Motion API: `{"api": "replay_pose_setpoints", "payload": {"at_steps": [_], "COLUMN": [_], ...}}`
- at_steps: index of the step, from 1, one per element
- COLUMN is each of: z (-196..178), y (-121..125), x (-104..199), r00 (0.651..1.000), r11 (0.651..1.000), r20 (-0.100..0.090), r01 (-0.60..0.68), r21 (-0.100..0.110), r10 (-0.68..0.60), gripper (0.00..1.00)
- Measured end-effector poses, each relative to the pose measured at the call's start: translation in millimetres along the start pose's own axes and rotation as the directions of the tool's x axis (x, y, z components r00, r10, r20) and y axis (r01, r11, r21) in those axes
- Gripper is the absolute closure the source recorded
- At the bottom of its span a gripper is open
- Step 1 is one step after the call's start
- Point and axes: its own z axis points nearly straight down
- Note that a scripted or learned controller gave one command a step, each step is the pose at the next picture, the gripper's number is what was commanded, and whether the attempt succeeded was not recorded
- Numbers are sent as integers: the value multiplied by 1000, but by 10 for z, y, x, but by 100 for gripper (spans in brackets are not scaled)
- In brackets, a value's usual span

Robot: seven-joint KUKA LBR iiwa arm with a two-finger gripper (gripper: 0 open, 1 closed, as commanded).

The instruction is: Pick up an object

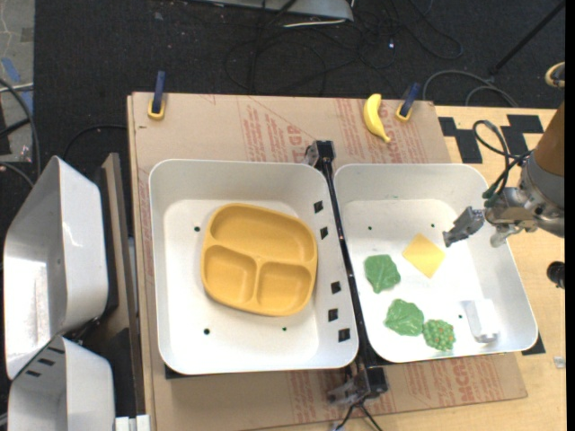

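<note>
In the right bin (467,180) lie a yellow wedge-shaped block (424,256), a green leafy piece (382,272), a second green leafy piece (404,317), a green bumpy cluster (438,334) and a small white object (479,320). My gripper (481,231) hangs over the bin's right side, just up and right of the yellow block and apart from it. Its fingers stand open with nothing between them.
The left bin (171,241) holds a yellow divided tray (259,259). A toy banana (377,117) lies on the cardboard behind the bins, beside a clamp (409,101). Another clamp (158,97) stands at the back left. White containers (54,250) sit left of the bench.
</note>
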Motion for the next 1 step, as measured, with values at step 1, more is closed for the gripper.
{"api": "replay_pose_setpoints", "payload": {"at_steps": [1], "z": [-79], "y": [31], "x": [7], "r00": [1000], "r11": [1000], "r20": [3], "r01": [4], "r21": [-13], "r10": [-4], "gripper": [0]}}
